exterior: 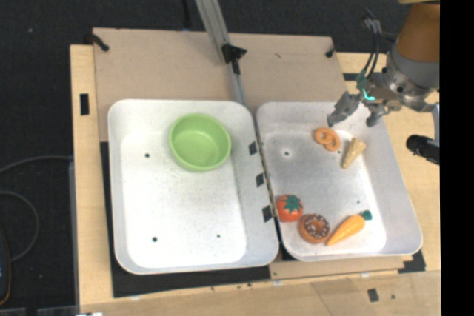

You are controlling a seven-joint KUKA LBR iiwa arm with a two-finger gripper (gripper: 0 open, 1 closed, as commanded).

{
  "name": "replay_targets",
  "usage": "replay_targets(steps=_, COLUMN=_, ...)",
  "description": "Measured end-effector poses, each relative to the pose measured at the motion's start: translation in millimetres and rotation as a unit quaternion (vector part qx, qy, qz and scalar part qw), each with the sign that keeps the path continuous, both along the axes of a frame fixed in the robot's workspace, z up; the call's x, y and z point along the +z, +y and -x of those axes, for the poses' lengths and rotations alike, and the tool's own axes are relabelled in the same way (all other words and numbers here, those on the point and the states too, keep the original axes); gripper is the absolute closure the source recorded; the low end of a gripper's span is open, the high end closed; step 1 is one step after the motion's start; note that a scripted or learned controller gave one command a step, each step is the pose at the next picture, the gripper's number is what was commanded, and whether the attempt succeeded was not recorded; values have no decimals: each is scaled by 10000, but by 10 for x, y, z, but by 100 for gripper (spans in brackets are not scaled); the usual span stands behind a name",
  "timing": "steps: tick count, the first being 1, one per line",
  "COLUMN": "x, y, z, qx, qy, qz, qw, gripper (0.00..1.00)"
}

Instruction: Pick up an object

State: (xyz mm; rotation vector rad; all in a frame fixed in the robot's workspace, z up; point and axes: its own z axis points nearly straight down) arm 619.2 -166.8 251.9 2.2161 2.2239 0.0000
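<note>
The right bin (318, 177) holds several small toy foods. An orange pretzel-like ring (326, 138) and a beige stick-shaped piece (352, 152) lie near its far edge. A red tomato (289, 208), a chocolate doughnut (314, 227) and an orange carrot (346, 228) lie near its front edge. My gripper (358, 115) hangs above the bin's far right corner, just above and right of the pretzel, its two fingers spread open with nothing between them.
A green bowl (199, 142) stands in the left bin (148, 196) toward its far side. A slanted metal rail (209, 7) rises from the gap between the bins at the back. The arm's orange band (420, 29) is at the right edge.
</note>
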Motion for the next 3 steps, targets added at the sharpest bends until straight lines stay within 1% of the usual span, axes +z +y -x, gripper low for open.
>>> replay_targets(steps=1, x=-424, y=-37, z=26, qx=-20, qy=20, qz=5, qw=10000, gripper=0)
replay_targets(steps=3, x=-1346, y=4, z=183, qx=-26, qy=25, qz=0, qw=10000, gripper=0)
